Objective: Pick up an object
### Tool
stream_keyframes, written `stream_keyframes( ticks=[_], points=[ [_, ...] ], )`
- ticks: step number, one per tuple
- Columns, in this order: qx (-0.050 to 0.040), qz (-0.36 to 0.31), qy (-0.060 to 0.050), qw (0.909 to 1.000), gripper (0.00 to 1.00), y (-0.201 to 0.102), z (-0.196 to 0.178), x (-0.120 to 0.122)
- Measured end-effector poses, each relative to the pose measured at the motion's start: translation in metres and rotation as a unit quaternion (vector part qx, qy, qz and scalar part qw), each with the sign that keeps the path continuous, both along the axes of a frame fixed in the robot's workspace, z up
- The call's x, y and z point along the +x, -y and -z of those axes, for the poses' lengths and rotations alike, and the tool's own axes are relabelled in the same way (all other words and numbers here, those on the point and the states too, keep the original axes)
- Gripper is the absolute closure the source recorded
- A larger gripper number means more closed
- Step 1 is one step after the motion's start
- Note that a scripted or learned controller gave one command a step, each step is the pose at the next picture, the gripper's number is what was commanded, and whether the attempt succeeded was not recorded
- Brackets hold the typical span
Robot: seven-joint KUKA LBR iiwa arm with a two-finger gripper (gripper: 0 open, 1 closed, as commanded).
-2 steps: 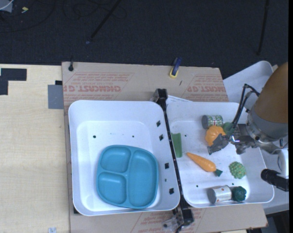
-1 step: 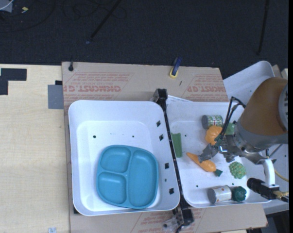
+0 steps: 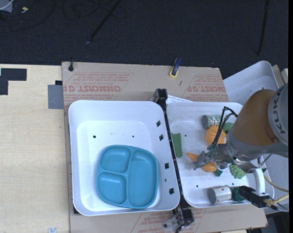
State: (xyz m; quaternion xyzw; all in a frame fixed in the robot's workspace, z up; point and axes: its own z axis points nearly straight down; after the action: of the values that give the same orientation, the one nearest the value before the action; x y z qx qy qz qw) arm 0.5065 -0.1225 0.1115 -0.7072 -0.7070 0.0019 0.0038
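Gripper (image 3: 204, 160) low in right bin (image 3: 195, 198), just beside orange pieces (image 3: 210, 167); finger state impossible to tell. Arm (image 3: 255, 125) covering bin's right side, partly hiding orange ball (image 3: 214, 134).

left bin (image 3: 83, 130): divided tray (image 3: 127, 176) inside | right bin (image 3: 185, 111): can (image 3: 219, 194) (front edge), small objects (image 3: 215, 135) behind

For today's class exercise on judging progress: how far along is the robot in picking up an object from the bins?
Done: the arm has reached into the right bin, with its hand low among the small items. In hand: nothing can be confirmed; the hand sits by a small orange piece, but a grasp cannot be made out. Left: gripping and lifting an object. The blue divided tray lies in the left bin.
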Motion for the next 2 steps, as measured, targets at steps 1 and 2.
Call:
stream_keyframes(
  ticks=[1,2],
  points=[
    [-0.0006,0.0,0.002,1.0,0.0,-0.002,0.025,0.0],
    [-0.0004,0.004,0.002,1.0,1.0,0.0,0.014,0.0]
  ],
)
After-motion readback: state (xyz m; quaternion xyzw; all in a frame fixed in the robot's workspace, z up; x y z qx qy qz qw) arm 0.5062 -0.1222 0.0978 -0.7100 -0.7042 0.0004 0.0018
